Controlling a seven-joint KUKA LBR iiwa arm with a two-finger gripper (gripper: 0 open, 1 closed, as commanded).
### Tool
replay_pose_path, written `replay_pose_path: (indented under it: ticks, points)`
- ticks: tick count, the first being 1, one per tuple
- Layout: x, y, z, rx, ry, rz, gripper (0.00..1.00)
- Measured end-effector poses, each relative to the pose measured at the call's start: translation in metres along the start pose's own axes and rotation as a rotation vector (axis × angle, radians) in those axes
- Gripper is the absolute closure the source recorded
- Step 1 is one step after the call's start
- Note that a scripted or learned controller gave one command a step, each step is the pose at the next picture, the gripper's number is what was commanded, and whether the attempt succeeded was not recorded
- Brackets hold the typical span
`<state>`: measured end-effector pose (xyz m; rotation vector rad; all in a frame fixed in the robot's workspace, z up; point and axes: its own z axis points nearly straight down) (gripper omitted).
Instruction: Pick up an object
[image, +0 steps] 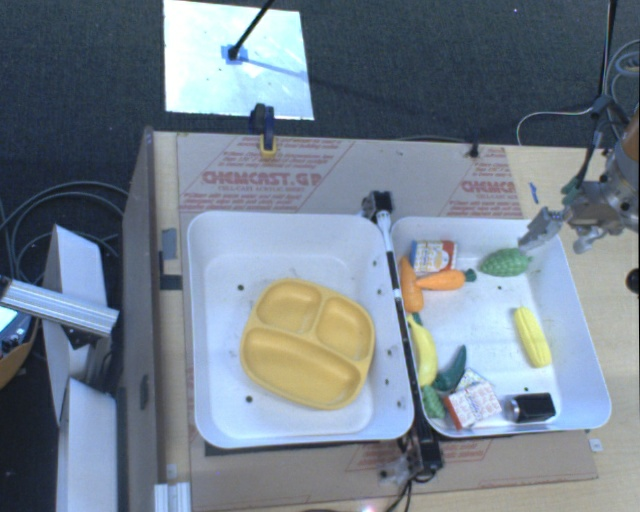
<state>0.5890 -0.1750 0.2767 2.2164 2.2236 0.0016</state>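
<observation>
Gripper (548, 228) hung at the frame's right edge, fingers spread and holding nothing, just beside the green toy (504, 263) in the right bin (585, 350).

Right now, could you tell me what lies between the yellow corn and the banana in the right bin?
Bare white bin floor separates the corn from the banana in the camera view.

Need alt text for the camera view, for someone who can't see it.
The gripper hovers over the right bin's far edge, by a green toy. That bin also holds a carrot, corn and cartons. The left bin holds a yellow divided tray.
</observation>
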Motion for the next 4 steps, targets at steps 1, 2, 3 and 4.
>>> replay_pose_path:
  ticks: [1,2,3,4]
  points:
    - [0.054,-0.024,0.124,0.013,0.006,-0.005,0.0]
    - [-0.012,0.06,0.184,-0.001,0.0,0.002,0.0]
    - [-0.013,0.061,0.173,-0.004,-0.001,-0.001,1.0]
    - [0.064,-0.01,0.106,0.003,0.003,-0.004,1.0]
